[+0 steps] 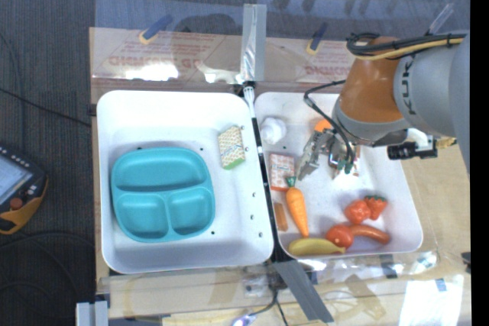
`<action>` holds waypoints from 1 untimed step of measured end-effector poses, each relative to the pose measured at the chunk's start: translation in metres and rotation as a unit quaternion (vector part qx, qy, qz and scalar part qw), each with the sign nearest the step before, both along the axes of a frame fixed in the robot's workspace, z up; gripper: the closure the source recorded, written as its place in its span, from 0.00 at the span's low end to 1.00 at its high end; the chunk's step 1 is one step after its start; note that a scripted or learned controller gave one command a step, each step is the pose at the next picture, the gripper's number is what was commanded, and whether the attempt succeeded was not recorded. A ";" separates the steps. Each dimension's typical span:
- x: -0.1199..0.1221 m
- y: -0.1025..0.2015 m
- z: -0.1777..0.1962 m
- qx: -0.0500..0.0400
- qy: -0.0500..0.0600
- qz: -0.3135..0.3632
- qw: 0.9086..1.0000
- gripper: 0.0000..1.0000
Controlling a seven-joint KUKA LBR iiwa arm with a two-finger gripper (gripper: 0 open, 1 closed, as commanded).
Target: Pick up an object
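gripper (322, 152): right bin, upper middle, fingers parted, holding nothing
carrot (296, 210): just below-left of gripper, long axis near vertical in frame, nearest target

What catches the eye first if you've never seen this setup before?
The grey and orange robot arm reaching in from the right, its gripper hanging over the right bin. Below it lie toy foods: a carrot, a banana, a strawberry. The left bin holds a turquoise divided plate.
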State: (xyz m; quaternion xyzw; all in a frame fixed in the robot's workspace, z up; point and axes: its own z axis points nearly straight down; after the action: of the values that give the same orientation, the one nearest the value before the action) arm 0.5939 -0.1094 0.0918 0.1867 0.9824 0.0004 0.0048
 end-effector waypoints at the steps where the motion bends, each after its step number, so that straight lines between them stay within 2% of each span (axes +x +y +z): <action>1: 0.001 -0.001 -0.001 -0.002 -0.003 0.000 1.000 0.00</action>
State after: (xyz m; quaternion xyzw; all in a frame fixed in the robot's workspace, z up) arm 0.5948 -0.1106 0.0909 0.1870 0.9823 -0.0006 0.0085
